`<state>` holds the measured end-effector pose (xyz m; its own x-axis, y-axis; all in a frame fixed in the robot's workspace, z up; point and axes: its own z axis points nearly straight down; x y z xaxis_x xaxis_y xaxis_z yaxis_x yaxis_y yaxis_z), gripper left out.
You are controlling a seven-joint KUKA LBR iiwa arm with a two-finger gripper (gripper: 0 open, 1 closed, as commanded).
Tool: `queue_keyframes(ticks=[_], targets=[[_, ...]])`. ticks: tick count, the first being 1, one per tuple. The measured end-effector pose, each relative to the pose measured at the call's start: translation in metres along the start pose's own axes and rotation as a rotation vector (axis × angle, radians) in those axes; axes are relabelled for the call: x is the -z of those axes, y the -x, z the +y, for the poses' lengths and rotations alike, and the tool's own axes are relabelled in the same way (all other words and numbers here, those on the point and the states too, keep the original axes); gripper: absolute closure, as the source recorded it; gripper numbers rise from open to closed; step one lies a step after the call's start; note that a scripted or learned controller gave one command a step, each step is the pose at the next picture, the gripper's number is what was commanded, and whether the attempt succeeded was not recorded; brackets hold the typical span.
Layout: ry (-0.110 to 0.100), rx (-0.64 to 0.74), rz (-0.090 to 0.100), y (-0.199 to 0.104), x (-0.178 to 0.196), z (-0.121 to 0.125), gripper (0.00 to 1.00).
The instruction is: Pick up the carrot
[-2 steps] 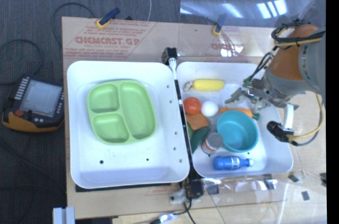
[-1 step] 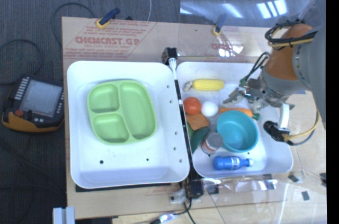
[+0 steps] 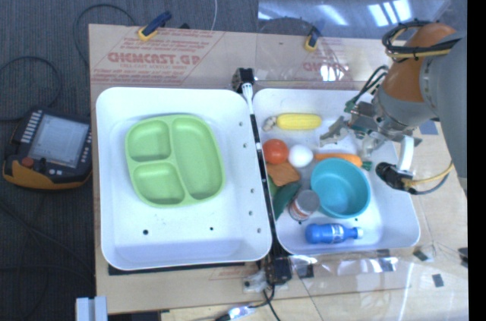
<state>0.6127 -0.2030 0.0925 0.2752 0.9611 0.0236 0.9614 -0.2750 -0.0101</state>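
The grey arm reaches in from the right, its orange band above the wrist, bent down over the right bin (image 3: pixel 406 225). Its end effector (image 3: pixel 351 131) hovers just above the bin's upper right part, fingers spread open and holding nothing. The carrot (image 3: pixel 339 157) lies just below it, along the upper rim of the blue bowl (image 3: pixel 340 188), right of the white egg (image 3: pixel 301 155).

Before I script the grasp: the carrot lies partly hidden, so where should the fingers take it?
Grip the carrot at its exposed middle, coming from above with fingers across its narrow width. It lies flat, lengthwise left-right, tight against the blue bowl rim, with the white egg at its left end.
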Motion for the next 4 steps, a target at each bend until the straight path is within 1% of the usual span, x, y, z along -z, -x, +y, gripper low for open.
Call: queue_keyframes(ticks=[1,2,3,4], targets=[[0.028,0.053,-0.019,0.001,-0.001,-0.022,0.0],[0.005,0.128,-0.01,0.001,0.0,-0.003,0.0],[0.029,0.025,-0.004,0.001,0.0,-0.006,0.0],[0.031,-0.027,-0.001,0.002,0.001,-0.007,0.0]])
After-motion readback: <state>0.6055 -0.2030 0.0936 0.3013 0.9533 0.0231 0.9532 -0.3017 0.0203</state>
